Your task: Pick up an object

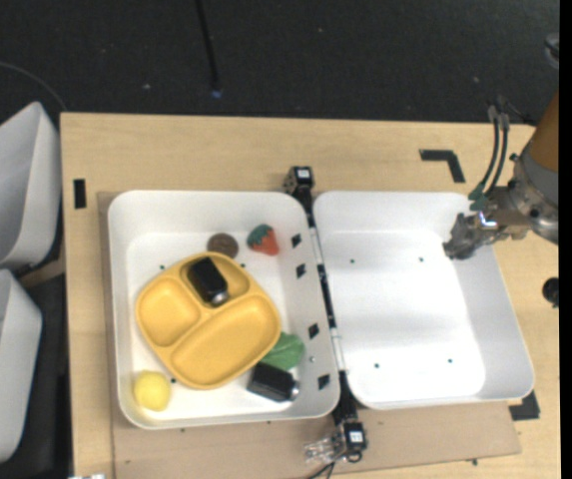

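Observation:
My gripper hangs over the right edge of the right bin, near its far right corner, with nothing seen between its fingers. The left bin holds a yellow divided plate with a black object resting in its upper compartment. Around the plate lie a brown round piece, a red strawberry, a yellow ball, a green item and a second black object.
A clamp sits at the far end of the seam between the bins and another clamp at the near end. White machine housings stand off the bench to the left.

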Available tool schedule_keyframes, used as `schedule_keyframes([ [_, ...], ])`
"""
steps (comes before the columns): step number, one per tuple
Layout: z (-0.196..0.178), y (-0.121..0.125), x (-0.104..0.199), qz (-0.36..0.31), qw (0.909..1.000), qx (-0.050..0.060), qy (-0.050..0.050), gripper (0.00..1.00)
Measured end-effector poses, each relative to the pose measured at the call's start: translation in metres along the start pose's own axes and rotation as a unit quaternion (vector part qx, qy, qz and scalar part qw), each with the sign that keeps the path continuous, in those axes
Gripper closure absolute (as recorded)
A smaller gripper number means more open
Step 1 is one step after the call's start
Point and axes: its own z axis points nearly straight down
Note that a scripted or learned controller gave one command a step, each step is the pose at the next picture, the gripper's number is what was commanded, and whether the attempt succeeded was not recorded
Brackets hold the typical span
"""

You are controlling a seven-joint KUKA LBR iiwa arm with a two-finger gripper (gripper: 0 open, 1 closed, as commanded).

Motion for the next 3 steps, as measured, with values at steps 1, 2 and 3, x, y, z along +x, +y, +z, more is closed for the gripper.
schedule_keyframes([
  [1,0.010,0.028,0.052,-0.001,1.0000,0.000,0.001,1.00],
  [2,0.022,0.054,0.104,-0.002,1.0000,0.001,0.001,1.00],
  [3,0.037,0.067,0.156,-0.001,1.0000,0.002,0.001,1.00],
])
